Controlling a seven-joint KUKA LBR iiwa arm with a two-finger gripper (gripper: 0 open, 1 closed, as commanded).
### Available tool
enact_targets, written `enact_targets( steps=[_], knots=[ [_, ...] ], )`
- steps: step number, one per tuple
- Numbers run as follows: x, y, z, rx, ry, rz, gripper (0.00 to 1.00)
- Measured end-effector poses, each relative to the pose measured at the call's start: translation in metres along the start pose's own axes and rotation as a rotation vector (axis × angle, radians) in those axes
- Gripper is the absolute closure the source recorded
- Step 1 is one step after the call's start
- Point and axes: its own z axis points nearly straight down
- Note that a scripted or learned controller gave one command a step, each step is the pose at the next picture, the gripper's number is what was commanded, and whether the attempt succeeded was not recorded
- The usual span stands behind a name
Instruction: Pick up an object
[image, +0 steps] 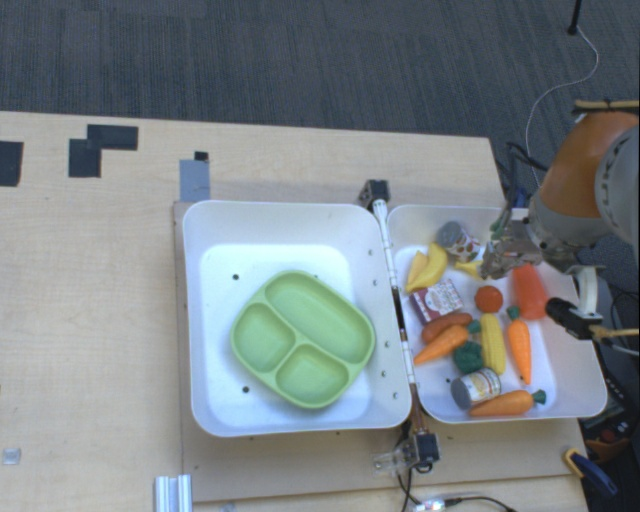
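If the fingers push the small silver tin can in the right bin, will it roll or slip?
The small silver tin can lies on its side, so it probably rolls. Its shiny metal looks slippery. The neighbouring orange carrot may stop it.

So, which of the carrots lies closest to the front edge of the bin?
The carrot lying sideways along the right bin's front wall, beside the can. The other carrots lie farther back.

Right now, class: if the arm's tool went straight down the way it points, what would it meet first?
Probably the yellow banana pieces beside the tool in the right bin, or the bin floor; depth is unclear from this view.
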Motion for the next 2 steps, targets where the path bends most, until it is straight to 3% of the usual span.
enact_targets(
  steps=[1, 2],
  knots=[
    [0.041, 0.037, -0.005, 0.024, 0.004, 0.002, 1.0],
    [0.108, 0.052, -0.076, 0.004, 0.003, 0.0, 1.0]
  ],
)
